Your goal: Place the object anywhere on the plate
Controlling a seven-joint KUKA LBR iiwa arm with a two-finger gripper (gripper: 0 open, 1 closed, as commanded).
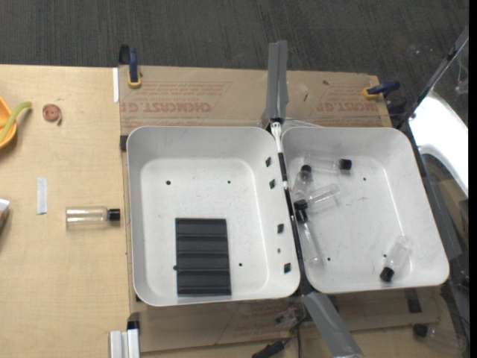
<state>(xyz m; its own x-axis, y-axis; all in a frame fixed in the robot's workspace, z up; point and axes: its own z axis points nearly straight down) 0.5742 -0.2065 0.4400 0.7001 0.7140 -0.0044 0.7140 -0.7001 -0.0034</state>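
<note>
A black ribbed plate [202,256] lies flat in the left bin [149,200], near its front wall. The right bin [417,200] holds several small clear bottles with black caps. One bottle [320,199] lies near the bin's left wall, its cap pointing toward the divider. Another clear bottle [396,258] lies at the front right corner with its cap toward the front. Two black caps [344,165] show near the back of this bin, on bottles too clear to trace. Nothing rests on the plate.
On the wooden bench to the left lie a clear bottle [89,215], a small white strip [42,196], a red disc [51,112] and a yellow object [7,121] at the edge. Clamps [133,66] hold the cardboard behind the bins.
</note>
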